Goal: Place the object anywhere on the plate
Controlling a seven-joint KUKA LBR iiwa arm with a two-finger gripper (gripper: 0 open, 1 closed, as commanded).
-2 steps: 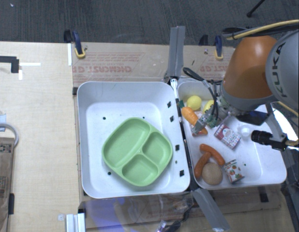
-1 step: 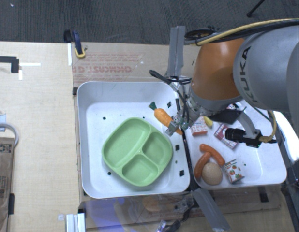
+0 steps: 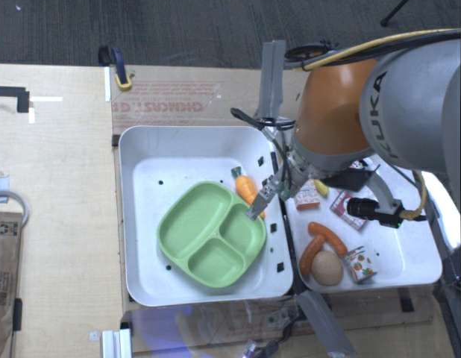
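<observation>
From my seat I see two shallow white bins side by side on the pale wooden desk (image 3: 59, 200). The left bin (image 3: 141, 200), in the middle of the frame, holds a light green plate (image 3: 208, 237), smooth plastic with rounded corners and three compartments, lying at a tilt across the bin floor. Just beside its upper right rim lies a toy carrot (image 3: 247, 187), orange with a small green top, resting on the bin floor and touching or nearly touching the plate edge; I cannot say which.

The jaws (image 3: 259, 206) hang over the plate's right rim, just below the carrot, under the arm's broad orange band (image 3: 331, 110). They are thin and dark against the clutter, and I cannot tell whether they stand apart or together; nothing I can make out sits between them.

The right bin (image 3: 409, 271), lower right of the frame, holds a red sausage-shaped piece (image 3: 327, 236), a second orange-red one (image 3: 310, 253) beside it, a tan egg-like ball (image 3: 327, 268), a small printed carton (image 3: 359, 265), another small box (image 3: 307, 195) with a yellow piece (image 3: 321, 189) next to it, and a flat packet (image 3: 344, 206) partly under a black fitting.
</observation>
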